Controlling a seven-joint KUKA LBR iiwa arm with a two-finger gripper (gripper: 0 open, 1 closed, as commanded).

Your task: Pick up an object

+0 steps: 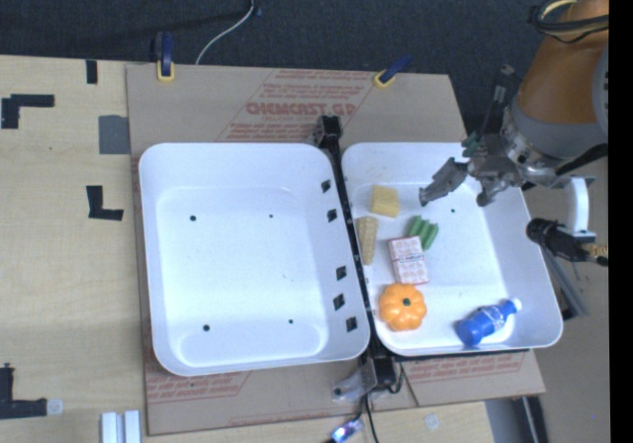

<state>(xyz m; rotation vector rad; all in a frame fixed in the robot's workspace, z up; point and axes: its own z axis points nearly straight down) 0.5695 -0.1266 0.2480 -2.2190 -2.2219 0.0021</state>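
The gripper (460, 186) hangs over the far part of the right bin (539, 278), and its two fingers are spread apart with nothing between them. Below it in that bin lie a yellow block (385, 201), a small green thing (424, 231), a pale cone (367, 237), a little pink box (408, 260), an orange pumpkin (403, 305) and a blue bottle (485, 322). The left bin (158, 233) sits just beside it

arm (569, 75) cut off at right edge
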